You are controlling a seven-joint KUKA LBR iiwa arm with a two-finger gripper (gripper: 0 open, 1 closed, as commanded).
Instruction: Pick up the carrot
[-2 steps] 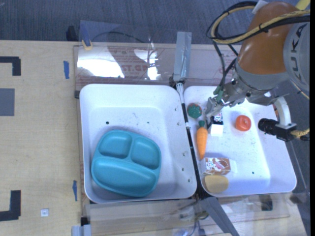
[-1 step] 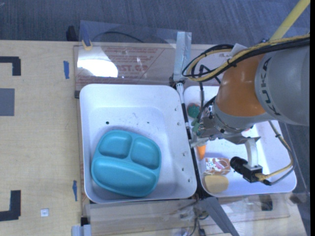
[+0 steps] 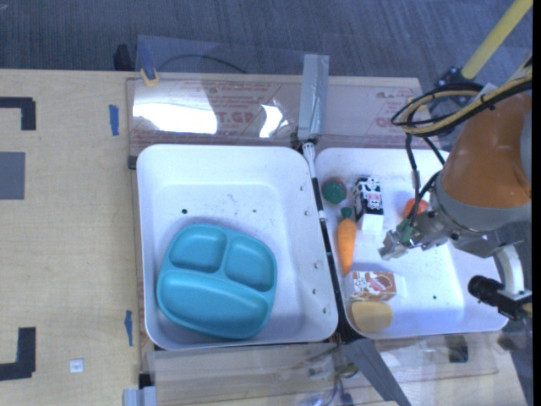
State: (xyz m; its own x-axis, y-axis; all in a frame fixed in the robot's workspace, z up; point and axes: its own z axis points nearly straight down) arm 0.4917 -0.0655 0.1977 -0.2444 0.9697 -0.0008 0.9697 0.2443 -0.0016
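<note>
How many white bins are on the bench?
2. The left bin holds a blue plate. The right bin holds the carrot and other small items, some perhaps hidden under the arm.

- A robot lab or test cell.
- Pale wood table (image 3: 68, 252) marked with black squares and blue tape tabs (image 3: 113, 118).
- Two white bins (image 3: 287, 163) fixed side by side.
- Grey carpet (image 3: 254, 11) beyond; loose cables (image 3: 431, 108) by the arm (image 3: 490, 167).

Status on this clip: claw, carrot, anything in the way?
Claw low over right bin, right of the carrot. Carrot lying by the bin's left wall, not gripped. Cow-print carton and teal ball close by.
</note>
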